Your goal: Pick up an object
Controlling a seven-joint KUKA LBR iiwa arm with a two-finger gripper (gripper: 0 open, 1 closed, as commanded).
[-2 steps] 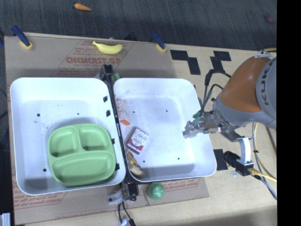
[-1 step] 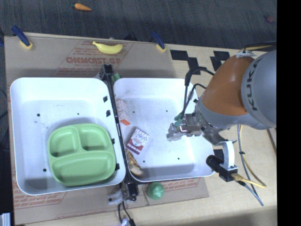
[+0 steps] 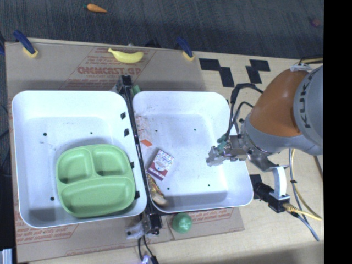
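In the right bin (image 3: 181, 100) a small red and white box (image 3: 160, 164) lies left of centre, and a small tan object (image 3: 155, 195) rests near the front left corner. A tiny orange scrap (image 3: 146, 143) lies close to the divider. My gripper (image 3: 215, 158) hangs over the right side of that bin, about a hand's width right of the box, with nothing visible between its fingers. The grey arm with its orange band (image 3: 278, 111) comes in from the right. The left bin (image 3: 33, 114) holds a green divided tray (image 3: 96, 180).
A yellow banana (image 3: 126, 54) lies on the cardboard behind the bins. A green ball (image 3: 182, 222) sits on the bench in front of the right bin. Blue clamps (image 3: 26, 43) hold the cardboard's far edge. Cables (image 3: 300, 210) trail at the right front.
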